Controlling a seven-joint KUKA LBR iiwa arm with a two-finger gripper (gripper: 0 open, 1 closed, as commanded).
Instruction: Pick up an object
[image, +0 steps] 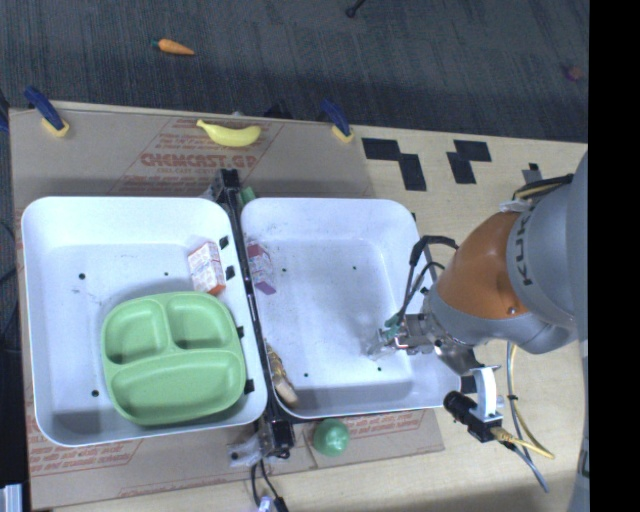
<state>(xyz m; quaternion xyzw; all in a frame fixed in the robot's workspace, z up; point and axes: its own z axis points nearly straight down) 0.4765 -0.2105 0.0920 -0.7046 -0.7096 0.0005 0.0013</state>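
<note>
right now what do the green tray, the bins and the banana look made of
Green tray: likely moulded plastic, matte, uniform colour, rounded compartments.
Bins: probably thin white plastic, smooth with soft sheen.
Banana: looks like a toy, plastic or foam; evenly bright yellow. Too small to be sure.

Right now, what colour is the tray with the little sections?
Light green. The tray shows in the camera view, lying in the left bin.

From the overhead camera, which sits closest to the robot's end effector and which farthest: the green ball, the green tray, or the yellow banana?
Measured from the end effector, at the right bin's right side:
1. Green ball, just outside the right bin's near edge.
2. Green tray, in the left bin.
3. Yellow banana, on the cardboard beyond both bins.
</note>
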